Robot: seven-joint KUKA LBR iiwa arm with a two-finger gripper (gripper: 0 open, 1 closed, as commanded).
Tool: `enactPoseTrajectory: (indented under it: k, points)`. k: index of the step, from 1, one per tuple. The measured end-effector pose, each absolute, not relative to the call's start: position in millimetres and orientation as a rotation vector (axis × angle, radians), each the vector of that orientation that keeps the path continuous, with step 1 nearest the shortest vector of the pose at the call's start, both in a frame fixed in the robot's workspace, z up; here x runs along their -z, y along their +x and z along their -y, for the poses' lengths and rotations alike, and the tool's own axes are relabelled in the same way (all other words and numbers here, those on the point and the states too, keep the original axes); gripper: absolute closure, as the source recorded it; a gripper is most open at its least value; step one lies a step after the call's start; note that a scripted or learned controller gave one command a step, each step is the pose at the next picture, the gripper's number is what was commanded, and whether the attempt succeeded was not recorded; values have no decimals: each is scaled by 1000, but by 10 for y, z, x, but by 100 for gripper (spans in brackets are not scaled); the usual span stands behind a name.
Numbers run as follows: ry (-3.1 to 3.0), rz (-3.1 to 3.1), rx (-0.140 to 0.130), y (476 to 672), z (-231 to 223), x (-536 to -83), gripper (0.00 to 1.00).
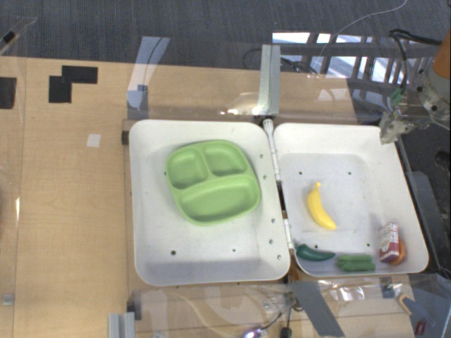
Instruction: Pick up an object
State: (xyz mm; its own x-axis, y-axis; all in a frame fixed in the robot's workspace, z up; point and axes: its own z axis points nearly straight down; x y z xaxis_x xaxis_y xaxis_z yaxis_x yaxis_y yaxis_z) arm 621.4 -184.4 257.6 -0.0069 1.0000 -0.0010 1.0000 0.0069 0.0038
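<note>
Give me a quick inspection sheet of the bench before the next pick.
Surface: wooden bench bearing two white bins side by side, left bin and right bin.
Job's things: in the right bin, a banana near the middle; a green pepper, a green block and a red can lying along the near edge.
Clutter: a green divided plate in the left bin.
Grippers: gripper over the right bin's far right corner, holding nothing that can be seen.
Cables: a thin cable across the floor at top right; wires at the near edge.
Surroundings: dark carpet beyond the bench.
</note>
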Motion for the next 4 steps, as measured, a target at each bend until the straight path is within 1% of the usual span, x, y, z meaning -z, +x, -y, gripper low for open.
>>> enactPoseTrajectory:
  k: [1, 2, 3, 4]
  points:
    - [2252, -2186, -4, 5960, 1673, -2423, 0]
    - [2310, -2128, -2, 5683, 1664, -1379, 0]
    - [2117, -2316, -5, 5955, 1187, -1694, 0]
    - [2112, -2314, -12, 5974, 1180, -1813, 100]
